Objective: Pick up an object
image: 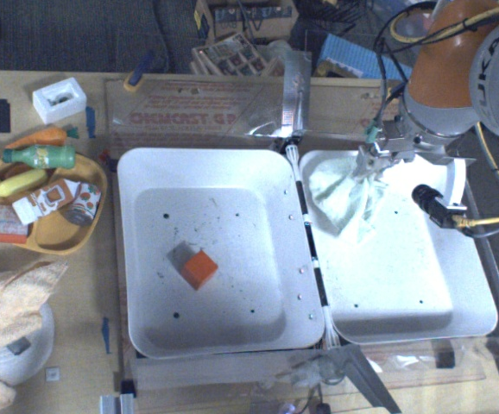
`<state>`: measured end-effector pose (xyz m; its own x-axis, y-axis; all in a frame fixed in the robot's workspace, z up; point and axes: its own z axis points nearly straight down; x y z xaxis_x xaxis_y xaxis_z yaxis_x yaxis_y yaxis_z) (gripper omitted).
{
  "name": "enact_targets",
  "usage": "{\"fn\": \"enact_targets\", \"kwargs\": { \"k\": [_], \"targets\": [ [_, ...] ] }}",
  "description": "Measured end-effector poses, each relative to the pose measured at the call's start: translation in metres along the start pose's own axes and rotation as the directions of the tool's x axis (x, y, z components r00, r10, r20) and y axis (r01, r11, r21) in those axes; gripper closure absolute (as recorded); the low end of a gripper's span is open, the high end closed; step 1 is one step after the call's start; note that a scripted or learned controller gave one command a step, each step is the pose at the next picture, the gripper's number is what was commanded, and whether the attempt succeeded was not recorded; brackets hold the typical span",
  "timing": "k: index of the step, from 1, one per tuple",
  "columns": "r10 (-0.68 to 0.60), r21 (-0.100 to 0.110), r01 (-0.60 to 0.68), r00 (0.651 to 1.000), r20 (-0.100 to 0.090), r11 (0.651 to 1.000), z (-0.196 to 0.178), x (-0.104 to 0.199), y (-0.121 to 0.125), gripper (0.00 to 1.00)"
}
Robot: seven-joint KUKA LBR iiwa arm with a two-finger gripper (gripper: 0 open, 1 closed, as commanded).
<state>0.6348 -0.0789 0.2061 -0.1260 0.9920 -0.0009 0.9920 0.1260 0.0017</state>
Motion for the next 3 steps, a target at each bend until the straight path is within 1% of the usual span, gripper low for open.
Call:
{"fn": "enact_targets", "kwargs": {
  "k": [1,2,3],
  "targets": [
    [0.000,0.000,0.000,1.000,0.000,1.000,0.000,0.000,0.000,0.00],
    [-0.105,-0.006,0.105,0.994,0.002,0.994,0.109,-0.027,-0.025,0.00],
    [-0.048,-0.009,0.048,0.999,0.003,0.999,0.115,-0.024,0.018,0.00]
  ]
}}
